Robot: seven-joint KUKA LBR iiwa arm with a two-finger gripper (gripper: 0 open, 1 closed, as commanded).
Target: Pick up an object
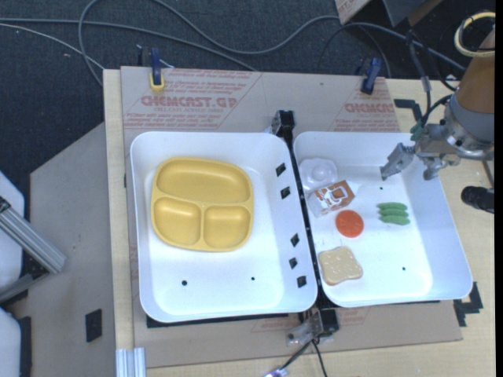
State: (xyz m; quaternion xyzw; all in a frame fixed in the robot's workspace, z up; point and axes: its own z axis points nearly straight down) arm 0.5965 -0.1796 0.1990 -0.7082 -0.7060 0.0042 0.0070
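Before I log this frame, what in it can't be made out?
- End effector, camera view: small and blurred, so its grip state is unreadable.
- Arm: cut off by the right edge.
- Clear packet: label print too small to read.
- Clear lid-like item: pale against the right bin, identity unclear.
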